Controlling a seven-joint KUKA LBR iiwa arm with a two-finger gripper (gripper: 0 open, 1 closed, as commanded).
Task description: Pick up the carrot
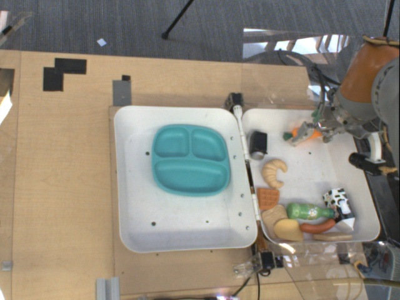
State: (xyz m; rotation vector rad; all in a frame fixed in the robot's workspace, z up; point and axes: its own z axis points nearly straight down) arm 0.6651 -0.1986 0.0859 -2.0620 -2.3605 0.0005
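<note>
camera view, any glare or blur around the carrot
In the camera view the small orange carrot looks soft and small at the grey two-finger gripper; bright glare streaks the bench edge behind the right-hand shallow white bin, and the teal divided plate is evenly lit.

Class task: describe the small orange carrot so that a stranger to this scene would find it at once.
Start at the right-hand white bin, the one crowded with toy food. Look to its far edge, where the grey arm's gripper reaches in. The small orange carrot with a green tip lies there, apart from the pale croissant and the food heaped at the near edge.
</note>
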